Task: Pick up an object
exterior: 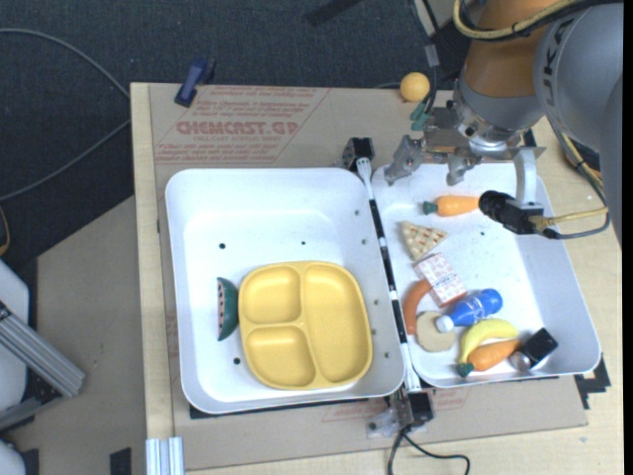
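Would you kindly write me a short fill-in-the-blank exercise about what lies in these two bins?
1. The yellow plate lies in the ____ bin.
2. The plate has ____ compartments.
3. The watermelon slice lies beside the plate's ____ edge.
4. The gripper hangs over the right bin, close to the small ____ near its far wall.

Missing words: left; three; left; carrot

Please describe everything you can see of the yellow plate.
The plate is pale yellow, looks like plastic, and has rounded corners and three compartments: two at the far side, one at the near side. It lies flat, face up, in the left bin, toward the near edge. A watermelon slice touches its left rim.
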`<state>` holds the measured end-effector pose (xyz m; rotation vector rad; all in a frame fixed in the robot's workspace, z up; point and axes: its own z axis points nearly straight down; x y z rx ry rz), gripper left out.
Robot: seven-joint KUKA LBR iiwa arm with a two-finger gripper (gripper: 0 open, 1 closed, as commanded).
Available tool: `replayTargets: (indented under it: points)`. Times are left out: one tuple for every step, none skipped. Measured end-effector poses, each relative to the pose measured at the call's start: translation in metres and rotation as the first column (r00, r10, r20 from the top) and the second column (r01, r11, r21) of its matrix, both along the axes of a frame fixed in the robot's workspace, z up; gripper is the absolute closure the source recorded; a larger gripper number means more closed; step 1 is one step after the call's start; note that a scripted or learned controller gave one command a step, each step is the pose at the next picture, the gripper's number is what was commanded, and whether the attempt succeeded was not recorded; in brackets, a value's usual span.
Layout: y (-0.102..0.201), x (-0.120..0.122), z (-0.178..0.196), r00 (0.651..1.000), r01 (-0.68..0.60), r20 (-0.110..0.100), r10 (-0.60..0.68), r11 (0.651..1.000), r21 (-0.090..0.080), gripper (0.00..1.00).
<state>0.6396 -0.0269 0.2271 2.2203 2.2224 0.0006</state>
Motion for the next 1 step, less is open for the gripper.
replayTargets:
  points:
    - [-0.0689,0.0014,-0.0373,1.0,0.003,-0.003,-0.003,1.0,0.0,0.0]
